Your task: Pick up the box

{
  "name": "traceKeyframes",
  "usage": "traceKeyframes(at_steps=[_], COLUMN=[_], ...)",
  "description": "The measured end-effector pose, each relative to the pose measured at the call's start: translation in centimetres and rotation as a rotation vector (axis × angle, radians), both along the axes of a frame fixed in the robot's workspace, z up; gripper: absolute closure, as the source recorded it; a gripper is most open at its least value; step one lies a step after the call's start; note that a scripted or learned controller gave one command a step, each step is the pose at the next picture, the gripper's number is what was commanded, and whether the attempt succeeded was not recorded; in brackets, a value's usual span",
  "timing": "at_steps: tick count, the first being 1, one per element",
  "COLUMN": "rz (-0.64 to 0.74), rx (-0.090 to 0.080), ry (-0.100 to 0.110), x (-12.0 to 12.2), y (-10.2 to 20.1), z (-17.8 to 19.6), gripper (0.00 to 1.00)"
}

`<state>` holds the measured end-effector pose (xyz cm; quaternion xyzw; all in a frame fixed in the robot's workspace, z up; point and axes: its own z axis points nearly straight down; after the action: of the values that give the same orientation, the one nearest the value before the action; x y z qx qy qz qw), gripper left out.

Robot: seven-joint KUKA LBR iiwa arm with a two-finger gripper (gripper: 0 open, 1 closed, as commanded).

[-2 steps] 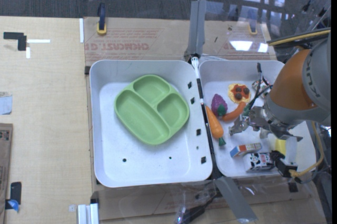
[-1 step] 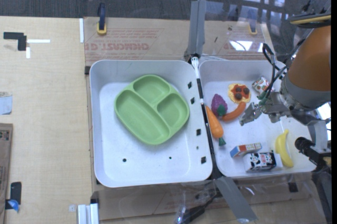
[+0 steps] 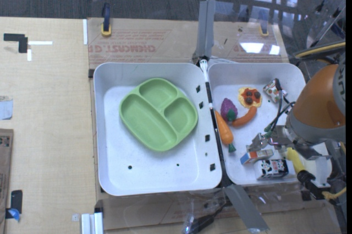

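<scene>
Now the grey arm with the orange band (image 3: 322, 101) is low over the right white bin (image 3: 291, 70), its two-finger gripper (image 3: 258, 146) touching the small blue, white and red box (image 3: 254, 157) near the front wall. Whether the fingers are spread or closed, I cannot tell. A black-and-white carton (image 3: 273, 168) lies just beside it.

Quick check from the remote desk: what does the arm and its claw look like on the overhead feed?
The arm is grey with a broad orange band above the wrist. Thin dark cables run along it toward the claw, a small metallic grey assembly of angular parts over the right bin.
</scene>
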<state>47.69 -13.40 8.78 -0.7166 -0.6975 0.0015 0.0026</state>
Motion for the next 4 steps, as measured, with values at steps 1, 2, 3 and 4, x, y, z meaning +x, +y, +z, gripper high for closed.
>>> traceKeyframes(at_steps=[1, 2, 3, 4], rz=[-0.003, -0.004, -0.147, -0.196], rx=[0.001, 0.001, -0.001, -0.002], ry=[0.006, 0.007, 0.002, 0.002], x=[-0.1, -0.1, 1.1, 1.8], y=[-0.1, -0.1, 1.4, 3.5], z=[0.4, 0.4, -0.1, 0.0], gripper=[1.00, 0.00, 0.00, 0.00])
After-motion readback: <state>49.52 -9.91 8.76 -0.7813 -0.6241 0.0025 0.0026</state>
